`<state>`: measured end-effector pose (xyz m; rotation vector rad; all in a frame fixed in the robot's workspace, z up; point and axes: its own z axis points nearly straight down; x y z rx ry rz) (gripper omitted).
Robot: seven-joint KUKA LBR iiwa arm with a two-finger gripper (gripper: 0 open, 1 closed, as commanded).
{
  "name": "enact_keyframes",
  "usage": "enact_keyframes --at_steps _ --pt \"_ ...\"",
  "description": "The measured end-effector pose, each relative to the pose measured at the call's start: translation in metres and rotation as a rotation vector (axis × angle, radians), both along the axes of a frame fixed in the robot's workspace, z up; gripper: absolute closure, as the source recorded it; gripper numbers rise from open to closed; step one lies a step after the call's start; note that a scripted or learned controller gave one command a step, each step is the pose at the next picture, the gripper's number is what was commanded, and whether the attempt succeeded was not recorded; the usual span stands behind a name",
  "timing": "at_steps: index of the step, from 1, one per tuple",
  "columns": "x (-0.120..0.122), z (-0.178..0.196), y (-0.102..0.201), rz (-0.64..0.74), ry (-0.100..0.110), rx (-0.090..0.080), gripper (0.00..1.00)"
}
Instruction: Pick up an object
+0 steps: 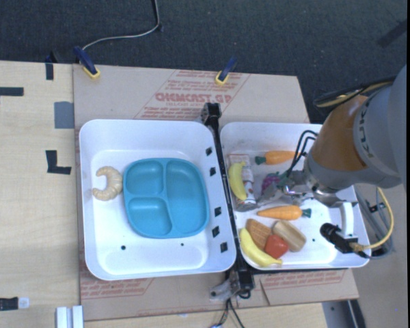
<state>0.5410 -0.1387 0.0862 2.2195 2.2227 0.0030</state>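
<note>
The right bin holds several toy foods. An orange carrot lies at the back and a second carrot in the middle. A yellow banana lies along the left wall, another banana at the front. A tan bread piece, a brown piece and a red piece sit together at the front. My gripper is low in this bin, right beside a small purple item and just above the middle carrot.
The left bin holds a blue divided plate and a tan croissant to its left. A black divider clip sits between the bins. The grey arm covers the right bin's right side.
</note>
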Motion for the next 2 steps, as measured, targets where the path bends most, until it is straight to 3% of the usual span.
enact_keyframes --at_steps 1,2 --pt "0.0542 0.0003 0.0229 -0.001 -0.004 -0.005 0.0" --pt "0.054 0.01 0.0231 0.0 -0.003 -0.005 1.0"
